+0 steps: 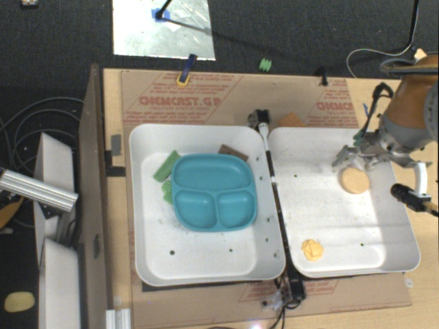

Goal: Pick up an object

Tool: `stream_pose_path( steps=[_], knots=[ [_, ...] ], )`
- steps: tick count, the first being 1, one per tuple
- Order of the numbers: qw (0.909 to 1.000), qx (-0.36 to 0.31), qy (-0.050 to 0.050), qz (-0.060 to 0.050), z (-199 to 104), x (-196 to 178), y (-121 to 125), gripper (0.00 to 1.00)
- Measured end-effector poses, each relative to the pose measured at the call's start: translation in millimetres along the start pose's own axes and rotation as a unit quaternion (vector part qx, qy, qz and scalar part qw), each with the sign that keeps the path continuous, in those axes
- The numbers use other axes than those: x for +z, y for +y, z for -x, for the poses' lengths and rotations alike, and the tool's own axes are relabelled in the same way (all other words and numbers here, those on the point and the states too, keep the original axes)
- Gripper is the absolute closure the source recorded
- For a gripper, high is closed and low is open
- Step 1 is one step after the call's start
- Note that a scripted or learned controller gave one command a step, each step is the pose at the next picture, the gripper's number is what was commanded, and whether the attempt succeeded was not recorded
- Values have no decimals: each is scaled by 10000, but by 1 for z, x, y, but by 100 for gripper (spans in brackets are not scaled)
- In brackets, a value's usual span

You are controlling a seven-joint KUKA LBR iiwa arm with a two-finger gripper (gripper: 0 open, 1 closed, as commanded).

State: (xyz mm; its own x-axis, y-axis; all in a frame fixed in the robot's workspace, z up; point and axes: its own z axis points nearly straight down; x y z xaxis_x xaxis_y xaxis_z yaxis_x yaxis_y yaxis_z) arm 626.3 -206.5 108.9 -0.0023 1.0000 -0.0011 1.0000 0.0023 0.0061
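Blue tray (212, 192), white bins (206, 269)

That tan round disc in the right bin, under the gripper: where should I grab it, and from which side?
Take the tan disc across its rim, coming straight down from above. It looks to lie flat on the right bin floor with bare floor all round, so the jaws can likely straddle it. The gripper hangs just above it.

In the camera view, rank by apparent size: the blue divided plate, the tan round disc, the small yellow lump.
1. blue divided plate, left bin
2. tan round disc, right bin
3. small yellow lump, right bin, a little smaller than the disc
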Motion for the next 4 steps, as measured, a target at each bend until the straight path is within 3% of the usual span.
stream_pose_path(
  steps=[1, 2, 3, 4],
  knots=[
    [10000, 8, 3, -34, 0, -2, -25, 0],
    [10000, 5, 0, -1, 0, -14, -23, 100],
    [10000, 2, 0, -5, 0, -13, -23, 0],
    [10000, -4, 5, -17, 0, -5, -21, 0]
  ],
)
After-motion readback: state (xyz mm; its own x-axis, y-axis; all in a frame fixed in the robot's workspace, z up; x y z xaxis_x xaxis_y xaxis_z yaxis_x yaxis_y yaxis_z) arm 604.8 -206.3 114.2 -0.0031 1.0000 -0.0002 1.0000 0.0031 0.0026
